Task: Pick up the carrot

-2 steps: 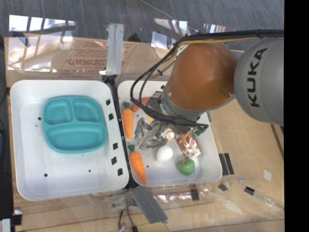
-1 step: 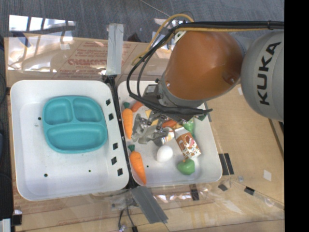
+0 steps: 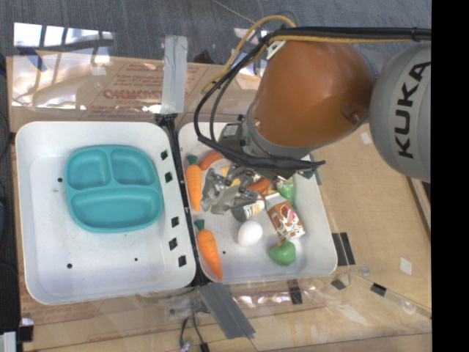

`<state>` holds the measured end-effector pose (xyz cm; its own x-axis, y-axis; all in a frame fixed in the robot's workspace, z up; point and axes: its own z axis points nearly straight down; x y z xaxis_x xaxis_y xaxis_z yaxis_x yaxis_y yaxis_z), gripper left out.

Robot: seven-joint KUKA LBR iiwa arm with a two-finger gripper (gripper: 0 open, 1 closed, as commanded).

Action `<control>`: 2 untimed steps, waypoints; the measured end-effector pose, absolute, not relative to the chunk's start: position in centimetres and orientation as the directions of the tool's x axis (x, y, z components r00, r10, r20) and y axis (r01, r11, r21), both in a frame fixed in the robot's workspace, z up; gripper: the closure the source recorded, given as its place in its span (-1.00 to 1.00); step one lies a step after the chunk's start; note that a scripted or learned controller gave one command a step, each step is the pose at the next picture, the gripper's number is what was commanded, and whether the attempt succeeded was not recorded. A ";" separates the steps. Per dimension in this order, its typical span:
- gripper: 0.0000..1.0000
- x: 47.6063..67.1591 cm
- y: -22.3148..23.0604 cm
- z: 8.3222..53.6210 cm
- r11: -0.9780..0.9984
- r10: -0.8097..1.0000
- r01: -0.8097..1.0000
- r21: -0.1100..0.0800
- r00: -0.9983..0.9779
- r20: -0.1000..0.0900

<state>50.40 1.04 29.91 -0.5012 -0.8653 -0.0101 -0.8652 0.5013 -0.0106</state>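
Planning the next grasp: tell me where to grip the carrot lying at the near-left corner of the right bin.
Grip the carrot across its thick middle, coming straight down. It lies flat along the right bin's left wall, so close the fingers across its width, probably slightly toward the egg side for clearance.

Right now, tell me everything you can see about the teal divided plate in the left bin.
The teal plate lies flat, face up, in the upper middle of the left white bin. It looks like smooth moulded plastic, rounded at the corners, with raised ridges splitting it into three compartments: two smaller ones along the top and one wide one below. All three look bare. It rests on the bin floor, apart from the walls, with nothing else touching it.
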 end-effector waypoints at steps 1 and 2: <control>1.00 52.9 5.9 27.9 0.065 -0.998 -0.998 -0.004 -0.065 -0.004; 1.00 59.2 1.8 29.6 -0.187 -0.982 -0.982 -0.005 0.187 -0.002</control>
<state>59.20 1.81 29.63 0.1873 -0.9823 -0.0022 -0.9823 -0.1872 -0.0054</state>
